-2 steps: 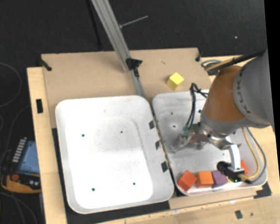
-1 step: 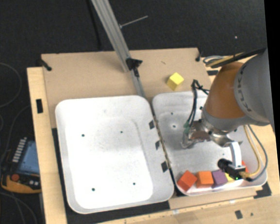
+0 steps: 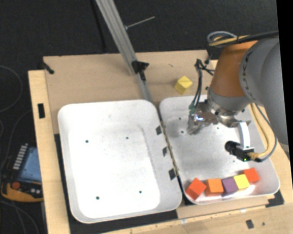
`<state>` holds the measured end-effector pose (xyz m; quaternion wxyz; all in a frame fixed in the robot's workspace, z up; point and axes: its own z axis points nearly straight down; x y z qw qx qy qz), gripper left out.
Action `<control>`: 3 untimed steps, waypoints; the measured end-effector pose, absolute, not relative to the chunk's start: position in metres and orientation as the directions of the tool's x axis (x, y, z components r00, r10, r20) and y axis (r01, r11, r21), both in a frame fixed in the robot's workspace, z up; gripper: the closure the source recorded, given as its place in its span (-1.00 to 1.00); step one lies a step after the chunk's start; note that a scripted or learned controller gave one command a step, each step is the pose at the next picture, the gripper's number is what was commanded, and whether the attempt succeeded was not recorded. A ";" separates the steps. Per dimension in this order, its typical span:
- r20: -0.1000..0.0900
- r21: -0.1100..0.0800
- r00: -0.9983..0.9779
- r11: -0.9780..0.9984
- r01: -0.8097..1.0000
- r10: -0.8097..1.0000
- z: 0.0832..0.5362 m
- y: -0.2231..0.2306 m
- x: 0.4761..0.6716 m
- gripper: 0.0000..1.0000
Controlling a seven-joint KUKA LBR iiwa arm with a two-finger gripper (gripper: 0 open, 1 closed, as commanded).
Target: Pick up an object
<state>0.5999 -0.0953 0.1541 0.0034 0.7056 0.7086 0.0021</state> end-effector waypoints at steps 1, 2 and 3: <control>-0.003 0.003 -0.006 0.006 1.000 1.000 0.163 -0.097 0.598 1.00; 0.001 0.009 -0.009 0.009 1.000 1.000 0.246 -0.030 0.596 1.00; 0.000 -0.006 0.002 -0.002 1.000 1.000 0.194 -0.023 0.556 1.00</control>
